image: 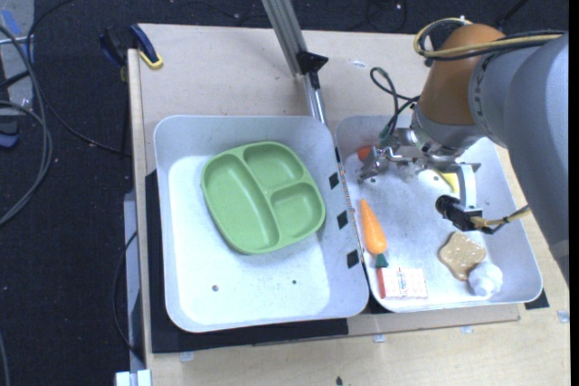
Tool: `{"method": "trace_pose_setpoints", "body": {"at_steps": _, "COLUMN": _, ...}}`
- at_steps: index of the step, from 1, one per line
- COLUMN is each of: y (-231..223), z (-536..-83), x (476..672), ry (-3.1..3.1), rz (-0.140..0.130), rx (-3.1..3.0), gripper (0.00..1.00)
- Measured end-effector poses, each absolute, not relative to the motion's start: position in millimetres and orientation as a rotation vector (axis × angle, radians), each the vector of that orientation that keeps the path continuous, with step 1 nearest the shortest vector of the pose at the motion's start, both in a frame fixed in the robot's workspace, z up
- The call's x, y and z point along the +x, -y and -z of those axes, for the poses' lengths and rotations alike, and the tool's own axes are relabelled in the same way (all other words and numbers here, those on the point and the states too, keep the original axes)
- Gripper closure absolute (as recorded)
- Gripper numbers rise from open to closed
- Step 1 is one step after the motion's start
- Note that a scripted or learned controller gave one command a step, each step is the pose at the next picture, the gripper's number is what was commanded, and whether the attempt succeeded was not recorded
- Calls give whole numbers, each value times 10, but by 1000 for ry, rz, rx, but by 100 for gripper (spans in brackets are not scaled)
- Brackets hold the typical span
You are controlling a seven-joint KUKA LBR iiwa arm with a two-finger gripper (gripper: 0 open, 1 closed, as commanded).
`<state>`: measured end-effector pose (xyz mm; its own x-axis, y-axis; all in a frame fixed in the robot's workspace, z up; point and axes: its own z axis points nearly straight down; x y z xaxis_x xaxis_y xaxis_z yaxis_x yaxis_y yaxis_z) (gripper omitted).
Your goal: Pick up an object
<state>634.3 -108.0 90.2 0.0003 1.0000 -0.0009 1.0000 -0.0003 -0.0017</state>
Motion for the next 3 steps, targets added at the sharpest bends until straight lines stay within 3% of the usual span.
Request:
{"method": "trace_pose_setpoints", "body": {"at_steps": 1, "y": 1081, "z": -1031, "x": 6355, "ry": 2223, "rz": 1, "rx": -2224, "gripper": 100}}
{"method": "trace_pose_setpoints", "body": {"at_steps": 3, "y": 1164, "z": -2237, "x": 6456, "ry": 2228, "rz": 6, "rx": -2224, "gripper": 100}}
